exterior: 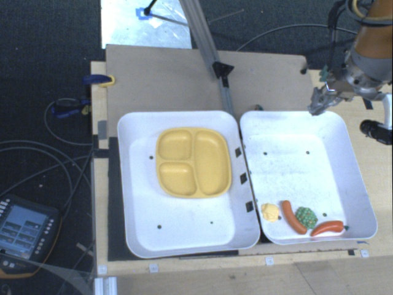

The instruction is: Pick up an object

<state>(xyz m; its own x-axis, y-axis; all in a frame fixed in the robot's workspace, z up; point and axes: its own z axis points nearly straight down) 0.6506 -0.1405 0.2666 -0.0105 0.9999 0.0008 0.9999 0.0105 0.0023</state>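
Note:
My gripper (pixel 318 105) hangs over the far right rim of the right bin (pixel 295 165), well away from the food pieces. At that bin's near edge lie a small yellow piece (pixel 270 212), an orange sausage (pixel 293 216), a green broccoli piece (pixel 306 216) and a second orange-red sausage (pixel 327 228). The sausages flank the broccoli. Nothing shows between the gripper's tips.
The left bin (pixel 141 226) holds a yellow divided plate (pixel 193 162) with three compartments. A grey pole (pixel 202 29) slants across the back of the bench. Cables and a handheld pendant (pixel 24 226) lie on the floor at the left.

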